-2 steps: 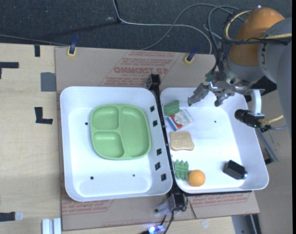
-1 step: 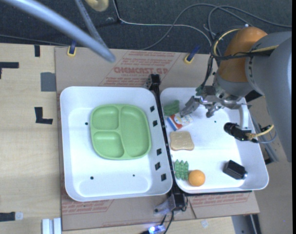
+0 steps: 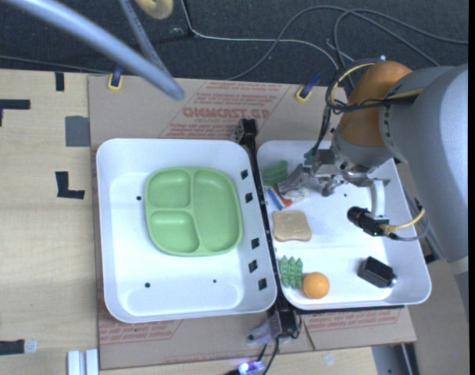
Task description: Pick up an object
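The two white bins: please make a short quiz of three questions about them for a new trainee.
1. True or false: the green tray lies in the left bin.
2. Which lies nearest the orange ball in the right bin?
A. slice of bread
B. small green toy
C. black block
3. Fill in: the gripper hangs over the ____ bin.

Key: 1 true; 2 B; 3 right.
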`<state>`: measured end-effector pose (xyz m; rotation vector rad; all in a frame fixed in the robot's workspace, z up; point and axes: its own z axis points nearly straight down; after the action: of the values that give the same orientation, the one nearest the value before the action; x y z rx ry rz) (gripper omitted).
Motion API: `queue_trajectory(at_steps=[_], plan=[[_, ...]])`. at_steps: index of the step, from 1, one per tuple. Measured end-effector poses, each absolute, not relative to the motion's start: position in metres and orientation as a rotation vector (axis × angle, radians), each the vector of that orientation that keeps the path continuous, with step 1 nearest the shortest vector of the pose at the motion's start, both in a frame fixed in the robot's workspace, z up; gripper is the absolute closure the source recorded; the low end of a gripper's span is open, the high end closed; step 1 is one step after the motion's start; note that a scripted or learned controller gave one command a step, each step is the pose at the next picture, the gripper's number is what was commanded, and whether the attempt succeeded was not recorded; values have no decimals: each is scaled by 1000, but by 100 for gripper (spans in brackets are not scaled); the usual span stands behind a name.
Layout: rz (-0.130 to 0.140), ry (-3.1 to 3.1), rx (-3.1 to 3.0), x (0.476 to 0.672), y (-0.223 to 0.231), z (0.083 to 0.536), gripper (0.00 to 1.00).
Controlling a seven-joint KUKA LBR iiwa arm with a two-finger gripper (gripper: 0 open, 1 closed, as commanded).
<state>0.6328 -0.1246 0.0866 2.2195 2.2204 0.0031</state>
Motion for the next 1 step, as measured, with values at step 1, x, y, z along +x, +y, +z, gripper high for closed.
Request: queue_trajectory(at_steps=[1], plan=[[16,2215,2209,637,-124,104,100]])
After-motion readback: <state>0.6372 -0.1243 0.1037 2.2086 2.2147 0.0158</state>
